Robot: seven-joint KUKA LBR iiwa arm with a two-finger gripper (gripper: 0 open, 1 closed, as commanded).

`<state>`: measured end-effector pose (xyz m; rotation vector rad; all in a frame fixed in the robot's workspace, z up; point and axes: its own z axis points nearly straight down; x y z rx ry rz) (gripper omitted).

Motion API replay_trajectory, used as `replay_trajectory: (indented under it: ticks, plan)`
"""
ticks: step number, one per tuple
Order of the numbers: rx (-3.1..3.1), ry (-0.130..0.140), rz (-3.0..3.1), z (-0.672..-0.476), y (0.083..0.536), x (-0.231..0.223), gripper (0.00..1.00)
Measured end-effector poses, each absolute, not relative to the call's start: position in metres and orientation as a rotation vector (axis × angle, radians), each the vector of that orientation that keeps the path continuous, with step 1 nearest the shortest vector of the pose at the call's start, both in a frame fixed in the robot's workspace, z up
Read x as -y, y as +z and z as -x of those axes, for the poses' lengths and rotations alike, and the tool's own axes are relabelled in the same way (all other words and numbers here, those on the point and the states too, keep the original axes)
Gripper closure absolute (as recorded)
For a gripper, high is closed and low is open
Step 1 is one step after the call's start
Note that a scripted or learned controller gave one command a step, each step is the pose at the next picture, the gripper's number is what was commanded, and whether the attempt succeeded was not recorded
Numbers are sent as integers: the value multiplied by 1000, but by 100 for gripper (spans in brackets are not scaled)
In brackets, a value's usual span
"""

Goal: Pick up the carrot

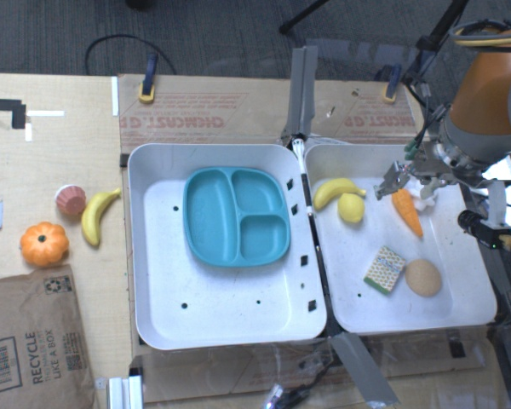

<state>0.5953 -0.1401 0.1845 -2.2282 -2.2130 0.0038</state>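
Two shallow white bins are seen side by side on the bench. The left bin [153, 313] holds a teal divided plate [237, 216], set toward its upper middle. The right bin [468, 309] holds several things: a yellow banana [332, 191] near the upper left corner, a lemon [351, 209] touching the banana's lower edge, a patterned sponge [385, 269] lower down, and a tan rounded thing [423, 278] just beside the sponge on its right. On the bench to the left of the bins, a second banana [96, 217], a pink cupcake-like toy [70, 200] and a small orange pumpkin [44, 244] are laid close together, above a brown paper bag [30, 348].

The carrot [407, 211] is found in the upper right part of the right bin, lying at a slant with its thick end up and its tip pointing down and to the right. The lemon is near it on the left but apart from it; the sponge and the tan thing are below it, also apart. Nothing is laid over the carrot.

The gripper [416, 177] is seen directly above the carrot's thick end, very close to it, with the arm reaching in from the right. Whether contact is made cannot be told, and how far the gripper is opened cannot be told either.
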Motion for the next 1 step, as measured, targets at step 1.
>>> replay_trajectory:
  ticks: [1]
  plan:
    - [2243, -9, 2194, -634, 93, 162, 0]
